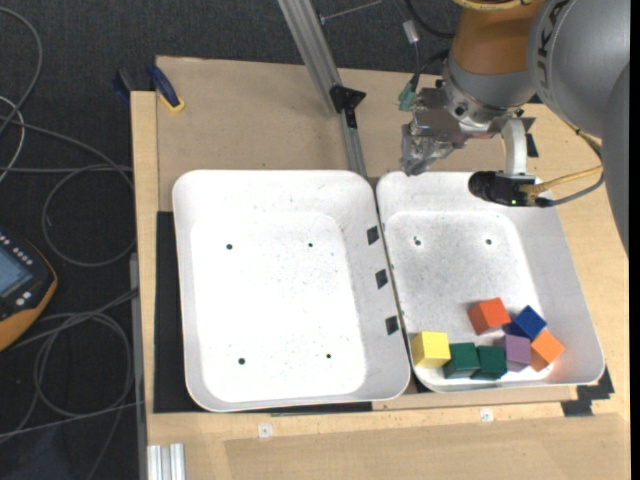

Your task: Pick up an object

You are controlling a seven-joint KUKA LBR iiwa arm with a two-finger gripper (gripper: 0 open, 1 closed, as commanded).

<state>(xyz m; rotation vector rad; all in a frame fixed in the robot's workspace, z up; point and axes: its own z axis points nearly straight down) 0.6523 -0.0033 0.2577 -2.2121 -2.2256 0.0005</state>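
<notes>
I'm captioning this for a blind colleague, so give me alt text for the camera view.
A grey and orange robot arm's gripper hangs above the far rim of the right bin, away from the coloured blocks clustered in that bin's near corner: yellow, two green, purple, blue and two orange. The left bin sits beside it on the wooden bench.

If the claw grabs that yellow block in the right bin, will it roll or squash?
The yellow block looks like a flat-faced cube, so it probably sits still rather than rolling. Its crisp edges suggest something stiff, unlikely to squash. It touches a green block, so a push may nudge that too.
</notes>
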